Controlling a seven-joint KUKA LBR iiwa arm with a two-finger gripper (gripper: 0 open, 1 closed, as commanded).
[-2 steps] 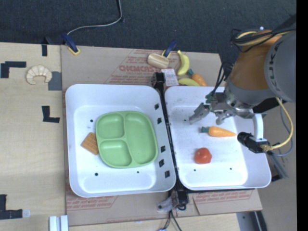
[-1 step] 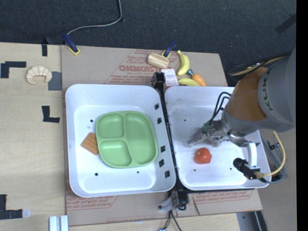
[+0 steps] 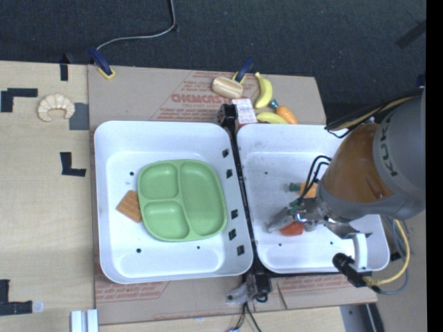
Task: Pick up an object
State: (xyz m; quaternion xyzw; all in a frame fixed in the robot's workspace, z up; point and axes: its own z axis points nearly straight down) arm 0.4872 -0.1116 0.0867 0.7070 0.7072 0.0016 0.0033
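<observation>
Dark carpet lies behind a wooden bench (image 3: 41, 241) covered partly with cardboard (image 3: 173, 95), which bears two white bins side by side. From the right the grey and orange arm (image 3: 377, 168) reaches into the right bin (image 3: 277, 140). A green divided plate (image 3: 183, 200) sits in the left bin (image 3: 111, 206), touching a tan wedge (image 3: 129, 206) at its left. Low in the right bin, the gripper (image 3: 287, 220) hangs over a small red-orange piece (image 3: 292, 229), perhaps a carrot; whether its fingers are spread or closed cannot be told.
</observation>
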